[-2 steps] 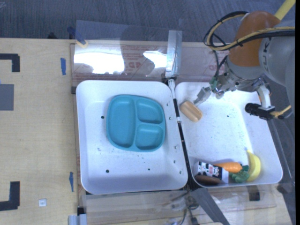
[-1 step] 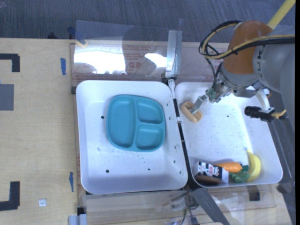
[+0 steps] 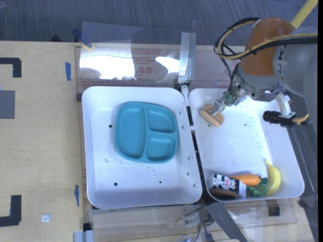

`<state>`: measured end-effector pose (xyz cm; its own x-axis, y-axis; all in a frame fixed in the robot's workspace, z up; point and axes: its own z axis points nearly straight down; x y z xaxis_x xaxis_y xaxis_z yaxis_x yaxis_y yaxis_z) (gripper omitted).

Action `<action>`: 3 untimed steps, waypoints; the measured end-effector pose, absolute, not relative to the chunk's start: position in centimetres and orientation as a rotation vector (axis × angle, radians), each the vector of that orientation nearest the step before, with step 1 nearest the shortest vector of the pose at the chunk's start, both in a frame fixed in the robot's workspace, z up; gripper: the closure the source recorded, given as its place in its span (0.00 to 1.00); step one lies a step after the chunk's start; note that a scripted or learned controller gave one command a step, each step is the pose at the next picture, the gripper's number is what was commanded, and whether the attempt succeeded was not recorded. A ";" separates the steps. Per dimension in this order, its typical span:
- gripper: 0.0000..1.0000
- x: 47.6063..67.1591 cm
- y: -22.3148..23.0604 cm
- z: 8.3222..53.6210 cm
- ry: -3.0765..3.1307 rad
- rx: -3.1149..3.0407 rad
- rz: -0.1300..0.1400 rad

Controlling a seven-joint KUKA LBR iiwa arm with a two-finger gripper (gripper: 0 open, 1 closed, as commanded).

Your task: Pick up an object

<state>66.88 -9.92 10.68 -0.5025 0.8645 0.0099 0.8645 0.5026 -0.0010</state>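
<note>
Gripper (image 3: 220, 106) sits low in the right bin (image 3: 282, 150), reaching in from my right, and from my camera view its tips meet a small tan wooden piece (image 3: 211, 115) just ahead of them. I cannot tell how wide it stands, or whether the piece is held. Well behind and below it lie a banana (image 3: 273, 178), a carrot (image 3: 248, 179) and a dark carton (image 3: 224, 183). Far ahead, a blue divided plate (image 3: 146, 132). I judge this the grasp step; next comes a slow, straight lift.

The grey arm (image 3: 298, 69) reaches in from the right, its tool (image 3: 222, 105) lowered and angled leftward.
</note>
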 end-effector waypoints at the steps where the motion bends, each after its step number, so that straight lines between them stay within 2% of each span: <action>1: 1.00 66.9 -9.7 9.8 -2.620 -1.716 -0.002; 2: 1.00 63.1 -7.9 19.5 -2.677 -1.671 -0.012; 3: 1.00 59.8 -3.5 22.0 -2.507 -1.894 -0.004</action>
